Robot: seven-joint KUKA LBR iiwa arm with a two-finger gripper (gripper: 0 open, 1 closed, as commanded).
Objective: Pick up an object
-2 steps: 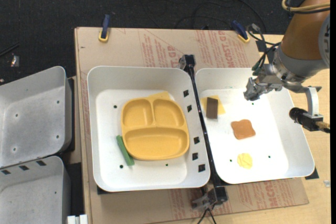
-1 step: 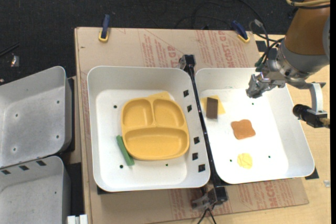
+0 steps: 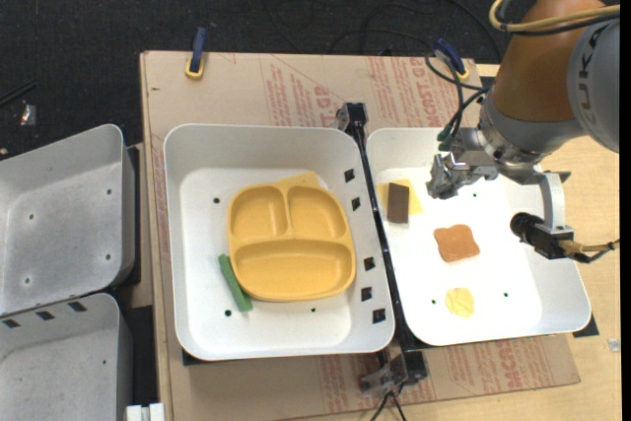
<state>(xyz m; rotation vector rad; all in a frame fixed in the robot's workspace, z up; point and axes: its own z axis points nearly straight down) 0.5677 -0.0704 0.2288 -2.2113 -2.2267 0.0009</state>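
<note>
From my remote seat, the bench (image 3: 246, 74) was a brown board with red printing on it, too faint and upside down for me to read, sitting on a dark floor with cables strewn behind it. 2 clamps gripped its far edge, a blue and yellow one (image 3: 196, 54) and a blue one (image 3: 450, 57). 2 white bins sat side by side: the left bin (image 3: 187, 212) and the right bin (image 3: 552, 311). Spare white bins (image 3: 59, 212) lay off to the far left.

The pincer (image 3: 446, 180) hung over the right bin's far left area, and I honestly couldn't tell if its fingers were apart or together. Nothing showed between them.

Just left of and slightly below the pincer lay a brown block (image 3: 397, 201) on a yellow piece. A toast-like orange slab (image 3: 456, 243) sat just below the pincer, and a yellow round thing (image 3: 459, 302) further below. Well to its left, in the left bin, sat a yellow divided tray (image 3: 291, 242) with a green stick (image 3: 235, 283) touching its edge.
</note>
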